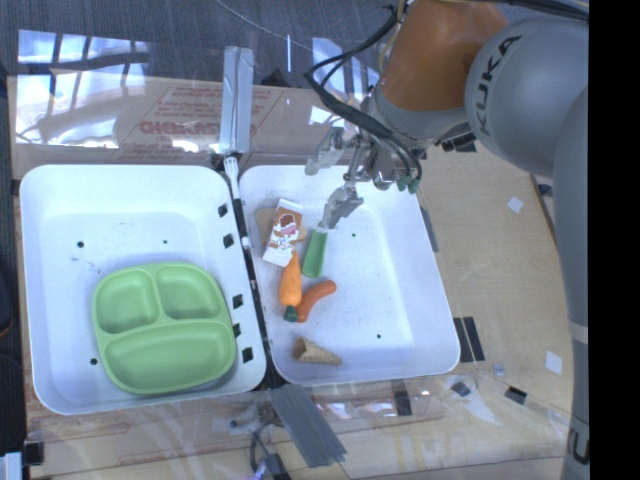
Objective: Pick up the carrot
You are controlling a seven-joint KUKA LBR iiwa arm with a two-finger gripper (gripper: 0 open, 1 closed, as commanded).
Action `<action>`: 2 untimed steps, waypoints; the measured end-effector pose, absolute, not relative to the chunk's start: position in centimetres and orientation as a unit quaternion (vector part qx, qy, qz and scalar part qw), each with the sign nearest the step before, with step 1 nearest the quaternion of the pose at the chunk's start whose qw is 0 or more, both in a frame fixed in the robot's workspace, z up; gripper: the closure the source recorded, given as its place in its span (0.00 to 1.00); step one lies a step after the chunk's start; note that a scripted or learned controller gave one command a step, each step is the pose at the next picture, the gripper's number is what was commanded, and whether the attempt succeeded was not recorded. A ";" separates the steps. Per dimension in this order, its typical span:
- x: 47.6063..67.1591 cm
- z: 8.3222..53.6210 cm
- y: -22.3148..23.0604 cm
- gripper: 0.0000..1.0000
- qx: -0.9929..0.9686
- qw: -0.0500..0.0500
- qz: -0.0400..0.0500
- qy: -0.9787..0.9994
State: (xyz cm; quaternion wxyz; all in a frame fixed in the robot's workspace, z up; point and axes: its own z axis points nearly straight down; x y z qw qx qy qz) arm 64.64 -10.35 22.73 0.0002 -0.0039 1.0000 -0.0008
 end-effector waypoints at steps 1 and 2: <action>65.6 13.3 -11.0 0.00 0.055 -0.002 0.000 0.998; 65.7 12.2 -9.7 0.00 -0.124 0.015 -0.005 0.992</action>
